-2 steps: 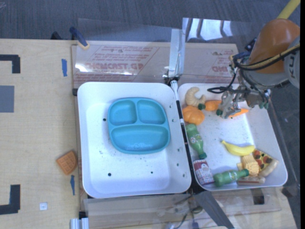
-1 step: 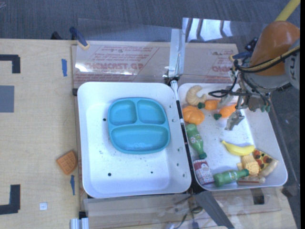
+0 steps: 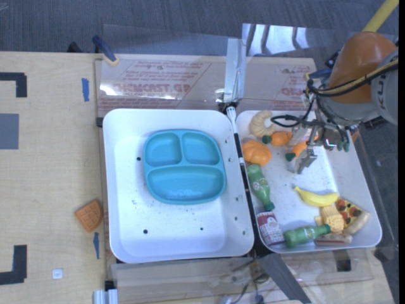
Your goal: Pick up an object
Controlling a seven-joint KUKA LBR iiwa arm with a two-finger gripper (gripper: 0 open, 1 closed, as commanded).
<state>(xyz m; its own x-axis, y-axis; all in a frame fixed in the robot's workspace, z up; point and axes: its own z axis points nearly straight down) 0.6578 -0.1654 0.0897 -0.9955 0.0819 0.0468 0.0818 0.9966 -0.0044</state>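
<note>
Here the grey arm with its orange band [image 3: 361, 65] reaches in over the right-hand shallow white bin [image 3: 364, 189], and its two-finger gripper [image 3: 305, 160] hangs low over the bin floor. The metal fingers [image 3: 308, 158] point down and stand slightly apart, with nothing between them — they hold no object.

Just up and to the left of the fingers lies a small orange carrot-like toy [image 3: 297, 148], very near them; whether it touches is hard to tell. Further left sit a round orange plastic fruit [image 3: 256, 151] and, beyond it, a pale tan croissant-shaped toy [image 3: 260, 124]. Below the fingers, a little apart, lies a yellow plastic banana [image 3: 316, 197]. Further down are a toy pizza slice with coloured toppings [image 3: 345, 215] and a green plastic bottle lying on its side [image 3: 305, 235]. Down and left of the fingers a second green bottle [image 3: 260, 185] rests along the bin's left wall.

Well to the left, the other white bin [image 3: 120, 227] holds a blue plastic divided plate [image 3: 184, 166].
</note>
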